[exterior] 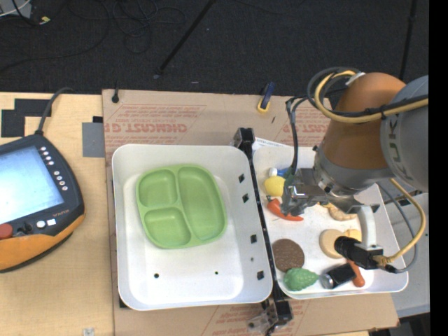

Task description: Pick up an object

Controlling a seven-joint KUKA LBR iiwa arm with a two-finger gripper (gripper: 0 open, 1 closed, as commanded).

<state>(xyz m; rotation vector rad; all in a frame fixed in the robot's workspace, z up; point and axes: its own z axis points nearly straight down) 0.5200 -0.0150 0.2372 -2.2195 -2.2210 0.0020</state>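
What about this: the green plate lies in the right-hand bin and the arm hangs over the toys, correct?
No. The camera view shows the green plate in the left-hand bin; the arm does hang over the toys in the other bin.

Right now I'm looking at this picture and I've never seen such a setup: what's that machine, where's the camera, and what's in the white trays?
That is one robot arm, grey with an orange band, reaching in from the right. The only camera looks down on the bench at a slant. At the arm's end is its tool, the part meant to pick things up. The left bin holds a green divided plate. The right bin holds small pieces: a yellow piece, a red piece, a brown disc, a green lump. The tool hangs over the red piece; I cannot tell whether it grips anything. The screen unit at left looks like a handheld controller.
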